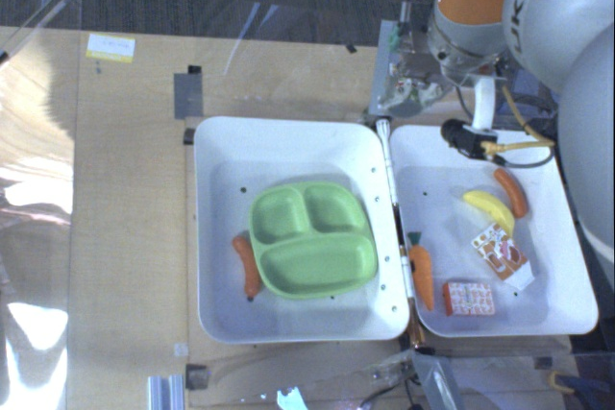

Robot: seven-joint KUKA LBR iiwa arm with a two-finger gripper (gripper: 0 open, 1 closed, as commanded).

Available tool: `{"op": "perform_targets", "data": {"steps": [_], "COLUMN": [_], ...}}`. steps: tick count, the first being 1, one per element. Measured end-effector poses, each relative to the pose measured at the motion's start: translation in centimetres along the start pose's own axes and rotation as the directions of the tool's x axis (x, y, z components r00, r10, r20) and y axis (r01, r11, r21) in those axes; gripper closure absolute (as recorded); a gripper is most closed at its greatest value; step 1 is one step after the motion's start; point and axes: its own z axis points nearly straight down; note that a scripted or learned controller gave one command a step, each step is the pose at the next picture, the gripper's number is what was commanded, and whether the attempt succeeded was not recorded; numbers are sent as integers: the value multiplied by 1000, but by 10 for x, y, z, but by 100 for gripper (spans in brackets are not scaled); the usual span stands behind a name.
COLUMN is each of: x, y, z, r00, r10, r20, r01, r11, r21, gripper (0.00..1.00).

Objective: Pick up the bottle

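Observation:
My gripper (405,91) hangs over the bench just behind the back rims of the two bins, above the seam between them. The grey wrist with its orange band covers much of it. A small white pack with an orange-brown label (500,253) lies flat in the right bin (567,302), well in front of the gripper; I cannot tell whether it is a bottle. Nothing shows between the gripper and the bench that I can name.
The right bin also holds a yellow banana (488,206), a reddish sausage (512,191), a carrot (421,274) and a red box (469,298). In the left bin (216,302) sit a green divided plate (312,240) and an orange sausage (249,266).

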Motion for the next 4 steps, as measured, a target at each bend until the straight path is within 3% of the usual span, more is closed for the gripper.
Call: {"op": "perform_targets", "data": {"steps": [1,2,3,4], "x": [82,-11,54,136], "y": [3,-35,-66,-1], "z": [23,0,17,-38], "r00": [1000,1000,1000,1000], "r10": [17,20,18,9], "r20": [-1,0,-1,-2], "r01": [-17,-20,-18,-9], "r11": [1000,1000,1000,1000], "r21": [2,2,5,-2], "gripper": [100,100,100,100]}}
